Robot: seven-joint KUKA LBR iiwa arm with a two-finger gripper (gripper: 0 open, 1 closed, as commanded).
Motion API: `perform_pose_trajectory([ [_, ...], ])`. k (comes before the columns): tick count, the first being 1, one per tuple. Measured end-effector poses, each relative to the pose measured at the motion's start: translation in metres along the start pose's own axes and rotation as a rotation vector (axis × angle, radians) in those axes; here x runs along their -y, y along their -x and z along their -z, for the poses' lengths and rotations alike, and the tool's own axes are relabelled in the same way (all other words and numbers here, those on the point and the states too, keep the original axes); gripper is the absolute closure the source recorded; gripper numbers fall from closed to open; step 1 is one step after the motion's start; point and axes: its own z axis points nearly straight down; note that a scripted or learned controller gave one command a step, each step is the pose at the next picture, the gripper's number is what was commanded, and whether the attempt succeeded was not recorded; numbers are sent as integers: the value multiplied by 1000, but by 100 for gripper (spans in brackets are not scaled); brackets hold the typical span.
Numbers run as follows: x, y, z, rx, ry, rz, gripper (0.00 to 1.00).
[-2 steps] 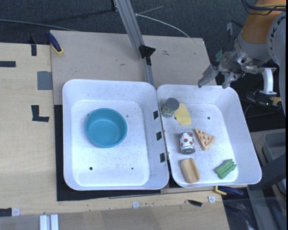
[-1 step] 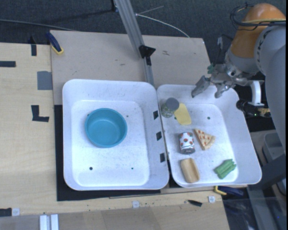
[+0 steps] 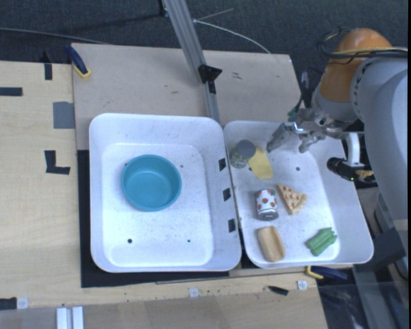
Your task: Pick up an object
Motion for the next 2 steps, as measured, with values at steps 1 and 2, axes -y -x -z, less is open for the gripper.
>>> perform_pose_trajectory([
  [1, 0, -1, -21, 1, 3, 2, 0],
  [2, -1, -1, -10, 3, 5, 4, 100],
])
